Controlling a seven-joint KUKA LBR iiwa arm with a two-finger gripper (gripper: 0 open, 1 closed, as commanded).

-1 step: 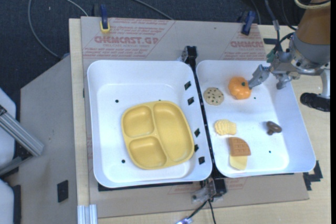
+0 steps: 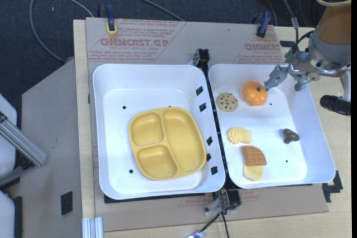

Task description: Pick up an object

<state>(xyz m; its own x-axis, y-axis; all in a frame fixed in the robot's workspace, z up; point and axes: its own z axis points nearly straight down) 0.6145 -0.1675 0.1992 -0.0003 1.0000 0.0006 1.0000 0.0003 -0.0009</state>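
Observation:
In the right bin [image 2: 312, 136] lie an orange fruit [image 2: 255, 93], a round speckled cookie [image 2: 227, 101], a pale yellow ridged piece [image 2: 239, 135], a brown waffle-like wedge with a yellow end [image 2: 254, 161] and a small dark brown lump [image 2: 289, 135]. My gripper [image 2: 284, 84] hangs over the bin's far right part, just right of the orange. It is open, with one grey finger [image 2: 273, 78] slanting down toward the orange's upper right side and the other finger [image 2: 301, 81] further right. Nothing sits between them.
The left bin [image 2: 106, 120] holds a yellow three-compartment plate [image 2: 166, 142]. A black divider with clips [image 2: 209, 114] runs between the bins. The orange-banded arm [image 2: 334, 19] comes in from the upper right. Clamps [image 2: 111, 24] hold the board's far edge.

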